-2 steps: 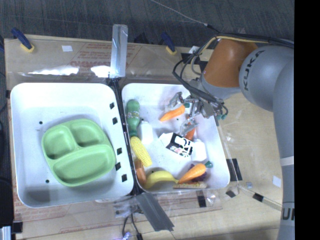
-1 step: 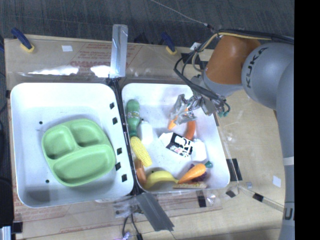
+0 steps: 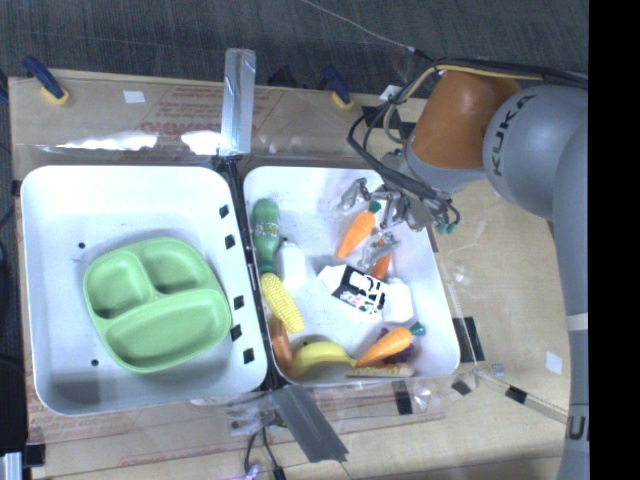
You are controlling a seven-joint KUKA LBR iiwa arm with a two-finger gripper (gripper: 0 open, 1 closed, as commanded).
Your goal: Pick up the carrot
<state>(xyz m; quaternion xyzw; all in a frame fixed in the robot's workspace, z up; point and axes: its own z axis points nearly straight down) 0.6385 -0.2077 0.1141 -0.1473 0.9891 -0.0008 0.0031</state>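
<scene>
A second orange carrot (image 3: pixel 386 345) lies low; end effector (image 3: pixel 385 230) grips tapered orange carrot (image 3: pixel 356 234)

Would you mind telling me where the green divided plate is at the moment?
The green divided plate lies in the left bin of the camera view, toward its front, across the divider from the corn cob in the right bin.
</scene>
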